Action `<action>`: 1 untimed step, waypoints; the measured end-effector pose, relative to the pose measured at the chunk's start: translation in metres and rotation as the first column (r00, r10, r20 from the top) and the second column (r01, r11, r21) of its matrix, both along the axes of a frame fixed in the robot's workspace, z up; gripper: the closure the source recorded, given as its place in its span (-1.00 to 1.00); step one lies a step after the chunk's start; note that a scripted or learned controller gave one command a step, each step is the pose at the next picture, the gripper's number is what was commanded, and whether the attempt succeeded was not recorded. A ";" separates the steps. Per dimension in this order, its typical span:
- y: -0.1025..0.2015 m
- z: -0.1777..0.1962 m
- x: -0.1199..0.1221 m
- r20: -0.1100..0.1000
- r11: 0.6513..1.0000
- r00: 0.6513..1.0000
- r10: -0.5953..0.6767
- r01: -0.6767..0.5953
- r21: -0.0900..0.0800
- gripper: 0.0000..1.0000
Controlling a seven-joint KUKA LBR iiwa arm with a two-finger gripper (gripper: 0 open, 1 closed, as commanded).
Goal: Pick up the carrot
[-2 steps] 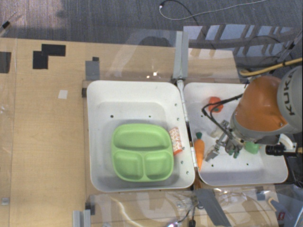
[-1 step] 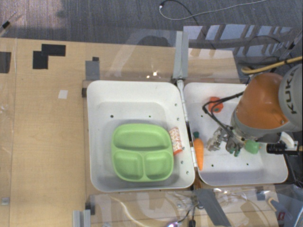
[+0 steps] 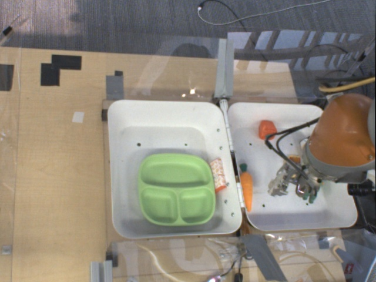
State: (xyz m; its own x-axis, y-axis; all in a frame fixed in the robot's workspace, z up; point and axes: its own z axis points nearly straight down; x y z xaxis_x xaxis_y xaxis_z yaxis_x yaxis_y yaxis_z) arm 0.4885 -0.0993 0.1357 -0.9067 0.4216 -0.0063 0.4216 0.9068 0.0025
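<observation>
Bins, two of them, sit side by side on the bench. The left bin (image 3: 123, 157) holds one green divided plate (image 3: 177, 188) with three compartments, lying toward the bin's six o'clock side. At the plate's three o'clock edge one small patterned packet (image 3: 218, 174) leans against it, with an orange tip at its lower end.

The right bin (image 3: 329, 216) holds one carrot (image 3: 247, 190), lying lengthwise along the bin's nine o'clock wall, just beside the divider, its dark stalk end pointing to twelve o'clock. One small orange-red piece (image 3: 267, 128) lies toward the bin's eleven o'clock corner, well apart from the carrot.

From three o'clock the arm reaches over the right bin, its orange band (image 3: 343, 128) large in view. The gripper (image 3: 294, 184) hangs low over the bin floor at the carrot's three o'clock, apart from it. Whether its jaws stand apart or together I cannot tell; nothing is seen clamped in them.
</observation>
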 end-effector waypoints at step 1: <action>0.015 0.068 0.029 0.000 0.968 0.968 -0.252 0.252 0.002 1.00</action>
State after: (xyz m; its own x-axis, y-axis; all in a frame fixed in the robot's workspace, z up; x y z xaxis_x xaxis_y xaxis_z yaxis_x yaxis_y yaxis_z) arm 0.5175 -0.0845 0.2039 -0.7710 0.6368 -0.0058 0.6368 0.7710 0.0047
